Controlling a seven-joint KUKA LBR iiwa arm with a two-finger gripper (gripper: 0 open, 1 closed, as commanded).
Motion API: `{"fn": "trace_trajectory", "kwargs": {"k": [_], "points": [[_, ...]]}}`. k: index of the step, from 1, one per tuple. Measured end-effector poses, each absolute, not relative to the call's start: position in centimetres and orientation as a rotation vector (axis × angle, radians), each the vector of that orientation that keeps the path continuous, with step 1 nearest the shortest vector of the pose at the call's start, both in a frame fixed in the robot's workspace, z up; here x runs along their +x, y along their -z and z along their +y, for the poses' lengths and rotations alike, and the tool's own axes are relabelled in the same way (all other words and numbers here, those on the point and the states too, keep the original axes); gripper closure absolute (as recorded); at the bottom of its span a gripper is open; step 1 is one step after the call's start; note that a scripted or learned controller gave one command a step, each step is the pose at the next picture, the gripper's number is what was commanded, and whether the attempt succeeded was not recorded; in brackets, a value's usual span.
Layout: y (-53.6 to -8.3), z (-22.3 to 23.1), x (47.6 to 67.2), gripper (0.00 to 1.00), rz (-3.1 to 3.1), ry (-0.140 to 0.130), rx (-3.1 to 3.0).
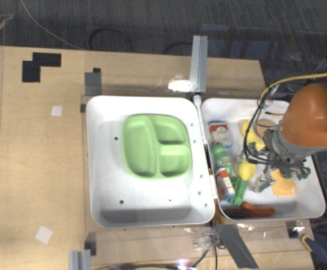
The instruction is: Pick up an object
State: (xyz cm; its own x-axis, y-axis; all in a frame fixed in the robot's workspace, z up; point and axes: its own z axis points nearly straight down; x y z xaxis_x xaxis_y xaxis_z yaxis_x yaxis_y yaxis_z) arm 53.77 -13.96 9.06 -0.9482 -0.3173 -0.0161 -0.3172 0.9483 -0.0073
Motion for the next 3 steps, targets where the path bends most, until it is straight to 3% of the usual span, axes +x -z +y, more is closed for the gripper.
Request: {"fn": "trace_trajectory", "kwargs": {"k": [1, 2, 3], "points": [[-9.0, -10.0, 60.0, 0.00, 3.025, 0.003, -0.794], [-9.1, -9.0, 54.4, 0.00, 3.050, 0.008, -0.674], [-9.4, -9.9, 60.1, 0.00, 2.965, 0.003, -1.005]]}}
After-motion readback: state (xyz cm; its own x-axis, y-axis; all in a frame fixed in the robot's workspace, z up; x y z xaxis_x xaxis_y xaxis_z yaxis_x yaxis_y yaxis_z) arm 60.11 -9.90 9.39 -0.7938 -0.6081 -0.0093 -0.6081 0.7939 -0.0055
